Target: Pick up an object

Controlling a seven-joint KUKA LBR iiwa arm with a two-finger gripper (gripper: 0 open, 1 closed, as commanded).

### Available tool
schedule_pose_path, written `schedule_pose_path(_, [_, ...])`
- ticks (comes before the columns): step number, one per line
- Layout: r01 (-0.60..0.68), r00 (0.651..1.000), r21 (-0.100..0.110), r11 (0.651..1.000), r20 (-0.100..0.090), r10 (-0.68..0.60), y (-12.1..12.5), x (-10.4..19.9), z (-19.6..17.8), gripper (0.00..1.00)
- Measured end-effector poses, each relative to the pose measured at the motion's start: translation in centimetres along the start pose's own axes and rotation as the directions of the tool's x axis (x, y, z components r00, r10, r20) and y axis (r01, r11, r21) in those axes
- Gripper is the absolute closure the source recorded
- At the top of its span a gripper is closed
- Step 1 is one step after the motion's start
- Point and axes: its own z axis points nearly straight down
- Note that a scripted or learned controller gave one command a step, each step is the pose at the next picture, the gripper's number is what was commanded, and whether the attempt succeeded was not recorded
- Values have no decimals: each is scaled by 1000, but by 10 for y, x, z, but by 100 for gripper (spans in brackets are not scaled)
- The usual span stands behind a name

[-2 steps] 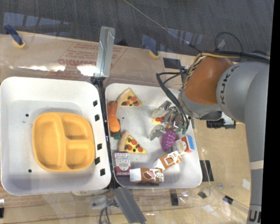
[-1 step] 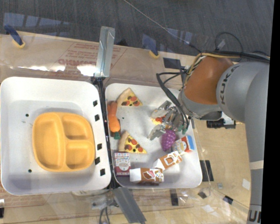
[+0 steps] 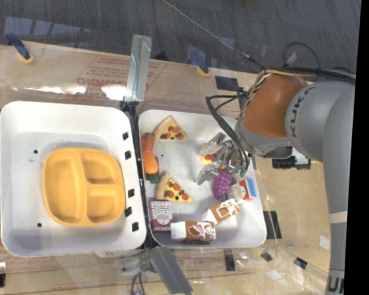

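My gripper (image 3: 212, 158) is low in the right bin (image 3: 254, 224), near its right middle, and its fingers stand open. One fingertip (image 3: 217, 139) points toward the bin's back and the other (image 3: 204, 175) toward its front. A small yellow and red item (image 3: 208, 156) lies between them, with neither finger touching it. A purple bunch of grapes (image 3: 221, 185) sits just in front of the gripper. Two pizza slices (image 3: 170, 131) (image 3: 172, 190) and an orange carrot (image 3: 149, 154) lie toward the bin's left side.
The left bin (image 3: 23, 128) holds a yellow divided tray (image 3: 82, 186). Small cartons (image 3: 160, 214) (image 3: 194, 231) (image 3: 225, 210) lie along the right bin's front, and a white, red and blue item (image 3: 247, 189) rests by its right wall. Cables (image 3: 221, 112) trail off the wrist.
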Motion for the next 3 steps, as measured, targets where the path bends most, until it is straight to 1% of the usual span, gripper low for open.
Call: schedule_pose_path(3, [0,1000,0,1000,0,0,0,0,0,0])
